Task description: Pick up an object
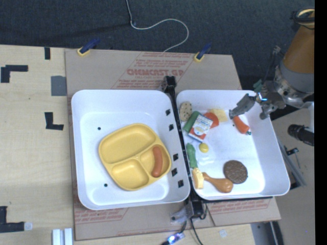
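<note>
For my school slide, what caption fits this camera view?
Robot gripper hovering over toy food bin, sausage on yellow tray.

The bench [30, 101] bears a cardboard sheet [148, 70] under two white bins [84, 137].

arm [301, 45]: running off the right edge
carrot [242, 124]: top lying hidden under the gripper [244, 106]

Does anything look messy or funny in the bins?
Nothing is spilled or broken. The toy foods lie jumbled in the right bin, while one sausage sits tidily in the yellow tray in the left bin.
</note>
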